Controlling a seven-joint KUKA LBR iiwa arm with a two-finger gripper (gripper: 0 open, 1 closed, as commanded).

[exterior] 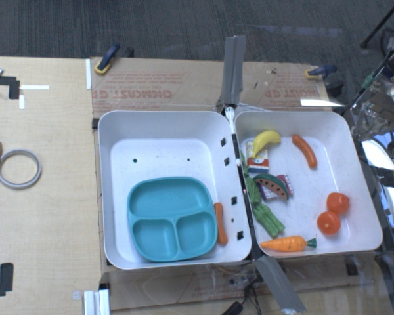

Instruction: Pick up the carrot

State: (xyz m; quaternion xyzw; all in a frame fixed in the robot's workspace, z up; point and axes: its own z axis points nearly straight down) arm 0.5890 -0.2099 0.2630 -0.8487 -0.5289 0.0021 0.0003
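carrot [287, 244] | orange, green stem end | lying flat, right bin [354, 143] front

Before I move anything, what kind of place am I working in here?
Most likely a robotics lab test bench, not a kitchen. Two shallow white bins, left and right, sit on clamped cardboard, the food in them looks like toys, including the carrot, and a tape roll lies on the benchtop.
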